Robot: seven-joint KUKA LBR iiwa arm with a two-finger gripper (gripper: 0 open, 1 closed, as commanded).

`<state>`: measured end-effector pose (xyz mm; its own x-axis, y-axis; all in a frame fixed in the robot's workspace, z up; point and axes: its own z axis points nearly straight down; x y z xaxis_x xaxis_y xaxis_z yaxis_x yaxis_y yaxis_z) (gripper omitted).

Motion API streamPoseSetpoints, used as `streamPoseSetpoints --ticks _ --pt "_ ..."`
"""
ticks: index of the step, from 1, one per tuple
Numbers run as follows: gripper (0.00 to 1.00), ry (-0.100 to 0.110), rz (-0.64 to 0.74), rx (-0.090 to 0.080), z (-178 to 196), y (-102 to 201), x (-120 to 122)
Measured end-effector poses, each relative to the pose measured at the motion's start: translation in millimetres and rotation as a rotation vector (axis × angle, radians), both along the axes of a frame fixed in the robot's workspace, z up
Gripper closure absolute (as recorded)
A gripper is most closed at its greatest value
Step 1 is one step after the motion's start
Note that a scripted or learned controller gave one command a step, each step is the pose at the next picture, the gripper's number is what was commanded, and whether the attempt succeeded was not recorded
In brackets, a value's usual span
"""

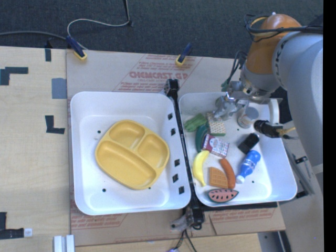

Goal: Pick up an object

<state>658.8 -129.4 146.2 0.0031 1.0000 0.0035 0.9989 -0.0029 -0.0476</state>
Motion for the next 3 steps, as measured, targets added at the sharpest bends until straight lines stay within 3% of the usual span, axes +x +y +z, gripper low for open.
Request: streamPoseSetpoints --ticks 1,2,3 --pt "1.0 -0.046 0.005 -0.004 18 36 9" --pt "0.0 -0.046 0.005 -0.004 18 36 9" --pt "0.0 -0.056 0.005 -0.007 -56 29 12"
